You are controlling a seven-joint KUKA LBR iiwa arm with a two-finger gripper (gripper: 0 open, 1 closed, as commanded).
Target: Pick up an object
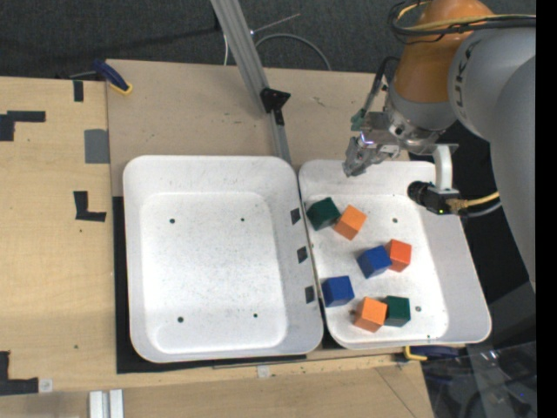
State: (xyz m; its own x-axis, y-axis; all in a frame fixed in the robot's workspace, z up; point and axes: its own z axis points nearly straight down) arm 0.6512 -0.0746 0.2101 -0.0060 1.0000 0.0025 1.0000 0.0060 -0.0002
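Tabletop (191, 111): pale wood surface carrying two shallow white bins side by side.
Arm (487, 59): grey with an orange band, reaching in from the right edge, wrist over the far edge of the right bin.
Left bin (139, 233): the larger of the two, toward the tabletop's near edge, touching the right bin along its side.
Right bin (452, 268): holds seven cubes.
Claw (357, 165): hangs over the far left corner of the right bin; whether it is parted or closed cannot be told, and no cube is seen in it.
Green cube (323, 212): nearest cube to the claw, just on the near side of it, touching the orange cube beside it.
Orange cube (351, 222): just right of that green cube, near the claw but apart from it.
Blue cube (374, 260): mid-bin, touching a red-orange cube (399, 254) on its right.
Second blue cube (338, 290): by the bin's left wall, well apart from the claw.
Second orange cube (372, 313): at the near edge, touching a dark green cube (398, 310); the pair farthest from the claw.
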